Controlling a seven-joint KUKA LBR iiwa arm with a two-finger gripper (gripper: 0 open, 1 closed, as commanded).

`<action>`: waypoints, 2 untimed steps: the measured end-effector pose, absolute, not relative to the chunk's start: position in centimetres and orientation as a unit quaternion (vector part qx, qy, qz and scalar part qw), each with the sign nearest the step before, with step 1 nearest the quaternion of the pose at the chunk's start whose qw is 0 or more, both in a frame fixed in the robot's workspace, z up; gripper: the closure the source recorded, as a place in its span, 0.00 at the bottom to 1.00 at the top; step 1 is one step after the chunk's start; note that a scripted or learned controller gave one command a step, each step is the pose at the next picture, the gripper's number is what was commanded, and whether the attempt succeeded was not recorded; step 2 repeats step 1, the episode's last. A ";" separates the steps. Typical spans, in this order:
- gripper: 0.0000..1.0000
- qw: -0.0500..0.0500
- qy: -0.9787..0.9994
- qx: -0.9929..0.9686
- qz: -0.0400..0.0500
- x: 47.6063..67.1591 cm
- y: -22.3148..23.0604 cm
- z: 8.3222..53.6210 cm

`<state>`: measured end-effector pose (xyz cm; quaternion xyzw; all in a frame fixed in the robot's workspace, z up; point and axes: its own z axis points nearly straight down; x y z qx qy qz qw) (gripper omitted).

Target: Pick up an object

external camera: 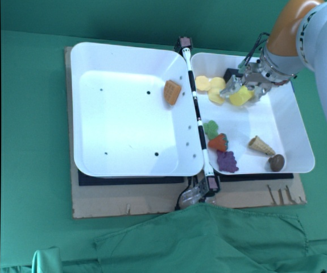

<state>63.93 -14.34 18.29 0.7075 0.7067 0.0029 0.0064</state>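
Observation:
My gripper [244, 91] hangs over the back of the right bin [297, 131]. Its fingers are closed around a yellow toy piece [241, 98], which shows between them just above the bin floor. Left of it lie more yellow pieces [210, 85], and a black object [231, 74] sits behind the gripper. Lower in the same bin are a green toy [211, 129], a red strawberry [218, 143], purple grapes [227, 161], an ice cream cone [261, 145] and a brown lump [276, 162]. An orange waffle [172, 92] lies in the left bin [89, 61].
The two bins meet at a black-and-white divider rail [196, 110]. They rest on a cardboard sheet [123, 201] over green cloth. A fold of green cloth [208, 238] lies in front of the bench.

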 end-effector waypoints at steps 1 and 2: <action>1.00 0.011 0.705 0.709 0.005 64.0 -14.6 20.0; 1.00 0.011 0.705 0.709 0.005 64.0 -14.6 20.0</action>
